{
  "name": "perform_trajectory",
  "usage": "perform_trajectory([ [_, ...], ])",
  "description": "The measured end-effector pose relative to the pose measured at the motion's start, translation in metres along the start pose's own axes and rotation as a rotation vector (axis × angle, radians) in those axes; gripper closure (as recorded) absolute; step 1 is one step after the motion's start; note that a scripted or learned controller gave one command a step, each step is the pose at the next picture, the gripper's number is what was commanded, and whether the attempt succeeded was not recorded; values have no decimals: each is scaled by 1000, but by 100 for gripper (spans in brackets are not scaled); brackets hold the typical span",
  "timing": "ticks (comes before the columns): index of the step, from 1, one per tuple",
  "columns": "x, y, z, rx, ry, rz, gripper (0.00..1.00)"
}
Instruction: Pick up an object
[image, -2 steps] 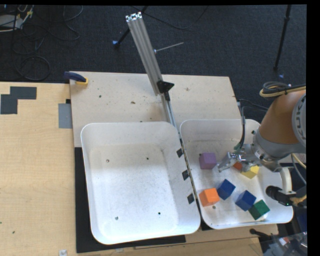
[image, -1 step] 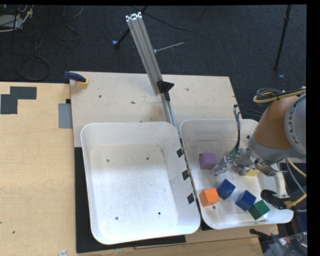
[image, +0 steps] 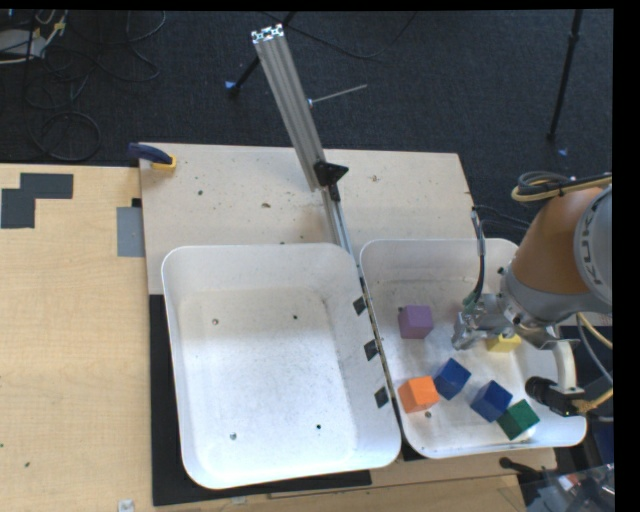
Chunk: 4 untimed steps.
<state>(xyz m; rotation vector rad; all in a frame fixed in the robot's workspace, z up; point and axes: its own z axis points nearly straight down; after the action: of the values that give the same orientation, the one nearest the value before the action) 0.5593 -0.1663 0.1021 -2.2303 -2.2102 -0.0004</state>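
Low at the right of the frame, the gripper (image: 478, 330) hovers in the right bin (image: 440, 262) beside a yellow block (image: 503, 343); whether it grips cannot be told. That block looks light, rigid, best pinched across flat sides.

Bright, even light; slightly soft focus

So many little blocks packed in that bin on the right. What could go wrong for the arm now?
The end effector sits low by the yellow block, so it may push it away instead of gripping it. The two blue cubes, orange cube and green cube lie close together, so reaching for one could nudge another.
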Motion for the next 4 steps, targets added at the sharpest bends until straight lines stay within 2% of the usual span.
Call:
perform_trajectory([
  [3,-19,-10,-148,-4,-3,-5,100],
  [4,31,-6,-153,1,1,-13,100],
])
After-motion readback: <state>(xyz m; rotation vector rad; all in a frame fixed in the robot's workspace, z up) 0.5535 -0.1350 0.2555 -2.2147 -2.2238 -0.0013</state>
